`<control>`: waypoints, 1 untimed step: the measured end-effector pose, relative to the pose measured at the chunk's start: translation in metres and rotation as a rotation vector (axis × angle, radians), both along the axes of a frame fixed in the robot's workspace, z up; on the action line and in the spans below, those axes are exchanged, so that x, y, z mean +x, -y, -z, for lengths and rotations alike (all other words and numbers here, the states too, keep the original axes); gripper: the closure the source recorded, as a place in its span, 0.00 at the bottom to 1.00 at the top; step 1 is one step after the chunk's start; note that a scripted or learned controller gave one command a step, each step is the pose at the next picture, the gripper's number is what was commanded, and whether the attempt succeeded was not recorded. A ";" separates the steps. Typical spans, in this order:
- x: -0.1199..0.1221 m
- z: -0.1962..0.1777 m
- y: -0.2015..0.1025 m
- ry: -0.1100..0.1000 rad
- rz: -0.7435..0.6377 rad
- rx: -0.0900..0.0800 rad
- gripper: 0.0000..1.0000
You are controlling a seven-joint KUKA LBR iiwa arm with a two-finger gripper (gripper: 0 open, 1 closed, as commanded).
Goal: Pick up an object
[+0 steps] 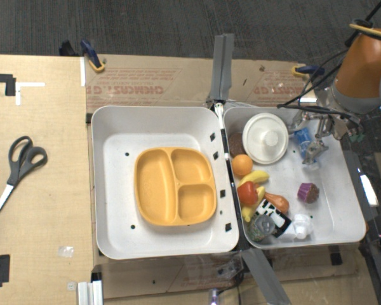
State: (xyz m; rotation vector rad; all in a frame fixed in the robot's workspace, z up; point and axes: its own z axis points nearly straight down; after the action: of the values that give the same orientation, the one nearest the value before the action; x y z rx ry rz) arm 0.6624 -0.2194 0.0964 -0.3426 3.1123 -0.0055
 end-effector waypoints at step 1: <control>0.000 0.000 0.000 0.000 -0.043 -0.001 0.00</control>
State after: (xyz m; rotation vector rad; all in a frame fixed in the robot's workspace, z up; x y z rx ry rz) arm 0.6624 -0.2195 0.0966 -0.4087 3.1042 -0.0061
